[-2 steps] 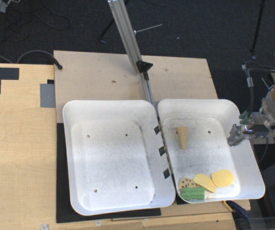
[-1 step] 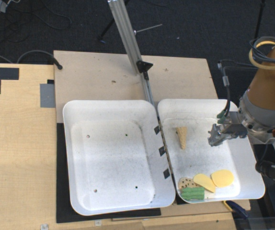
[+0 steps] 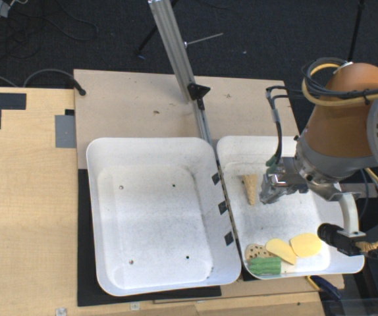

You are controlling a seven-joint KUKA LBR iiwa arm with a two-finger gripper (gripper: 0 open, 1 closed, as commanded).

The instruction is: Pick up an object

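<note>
White plastic, two shallow bins side by side on a pale wooden tabletop (image 3: 24, 196): left white bin (image 3: 151, 216) dotted with small dark specks, right white bin (image 3: 242, 151) holding a few pieces. Tan cone-shaped piece (image 3: 250, 188) near the middle of the right bin, lying with its point toward the near edge. Grey metal hand (image 3: 269, 193) just to the right of that cone, low over the bin floor, hung from the grey arm with its orange band (image 3: 344, 114). Cannot tell how far apart the hand is, nor whether anything sits in it; cone appears close beside it, contact unclear. Along the right bin's near edge, a cluster: brown spotted round cookie (image 3: 256, 249), green ridged block (image 3: 265, 266), two pale yellow flat slices (image 3: 296, 248) overlapping. Silver aluminium rail (image 3: 176, 51) slanting up from between the bins toward the far side. Black cables (image 3: 276, 120) looping by the arm.
</note>
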